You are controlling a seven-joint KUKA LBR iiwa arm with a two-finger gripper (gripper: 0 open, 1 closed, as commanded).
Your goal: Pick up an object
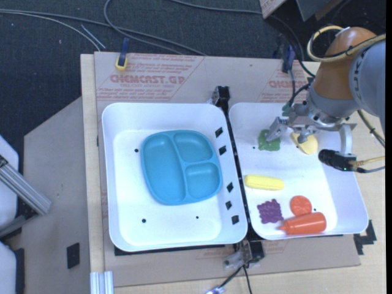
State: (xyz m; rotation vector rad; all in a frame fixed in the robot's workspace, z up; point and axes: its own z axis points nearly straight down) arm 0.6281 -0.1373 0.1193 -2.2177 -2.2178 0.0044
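Carrot [304, 225] sits at your right bin's [349, 198] near edge. Gripper [288, 129] hovers spread open over the green piece [268, 141] near the far edge; watch it, an off-centre close could nudge it away.

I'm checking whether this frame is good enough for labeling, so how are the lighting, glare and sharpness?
Camera view: even, soft light with faint shadows; the white bins look bright but keep their edges; the blue tray and corn read sharp; the pincer area is slightly soft and cluttered, so the small items there are harder to separate.
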